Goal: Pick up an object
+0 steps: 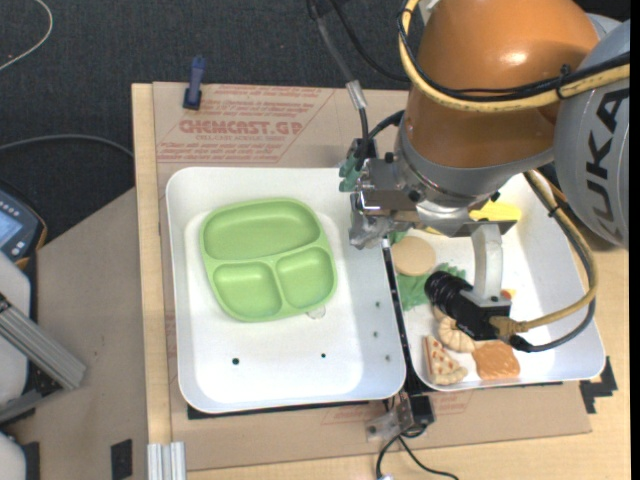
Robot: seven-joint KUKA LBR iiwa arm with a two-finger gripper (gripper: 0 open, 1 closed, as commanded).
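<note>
Claw of mine (378, 226) hangs over the right bin's (572, 358) ten o'clock edge, near a tan disc (413, 258); open or closed, I cannot tell.

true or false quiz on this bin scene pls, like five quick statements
1. The green divided plate lies in the view's left bin. True.
2. A pizza slice sits on that plate. False: the pizza slice lies in the right bin, near its front edge.
3. The arm hangs over the right bin. True.
4. The orange piece lies alone in the left bin. False: the orange piece is in the right bin, just beside the pizza slice.
5. A blue clip sits on the board beyond the bins. True.
</note>
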